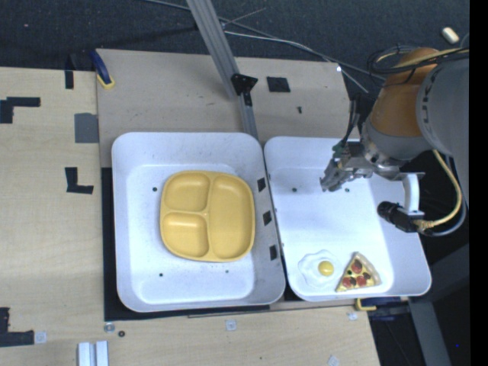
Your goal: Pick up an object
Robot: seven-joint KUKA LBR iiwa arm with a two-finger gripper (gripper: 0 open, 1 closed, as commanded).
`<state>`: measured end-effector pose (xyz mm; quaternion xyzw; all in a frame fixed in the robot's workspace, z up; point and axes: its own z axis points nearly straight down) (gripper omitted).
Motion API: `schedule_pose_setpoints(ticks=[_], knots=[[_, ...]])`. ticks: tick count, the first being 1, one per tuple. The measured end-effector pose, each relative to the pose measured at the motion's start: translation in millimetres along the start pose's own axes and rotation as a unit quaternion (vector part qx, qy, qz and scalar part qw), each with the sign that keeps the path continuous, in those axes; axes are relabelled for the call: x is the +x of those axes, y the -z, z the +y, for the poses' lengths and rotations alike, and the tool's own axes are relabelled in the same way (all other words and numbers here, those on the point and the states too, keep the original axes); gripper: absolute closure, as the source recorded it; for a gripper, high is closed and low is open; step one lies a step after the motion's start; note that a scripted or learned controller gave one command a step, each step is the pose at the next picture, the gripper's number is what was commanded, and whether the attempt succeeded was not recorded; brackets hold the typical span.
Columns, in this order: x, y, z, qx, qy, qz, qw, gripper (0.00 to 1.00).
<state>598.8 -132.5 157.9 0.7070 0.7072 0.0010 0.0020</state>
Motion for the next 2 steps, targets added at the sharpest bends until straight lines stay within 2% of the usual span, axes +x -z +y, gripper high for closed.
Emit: schedule_pose_setpoints(ticks=[2], knots=[[-13,105,0,0.0,0.0,0.0,1.0,1.0]])
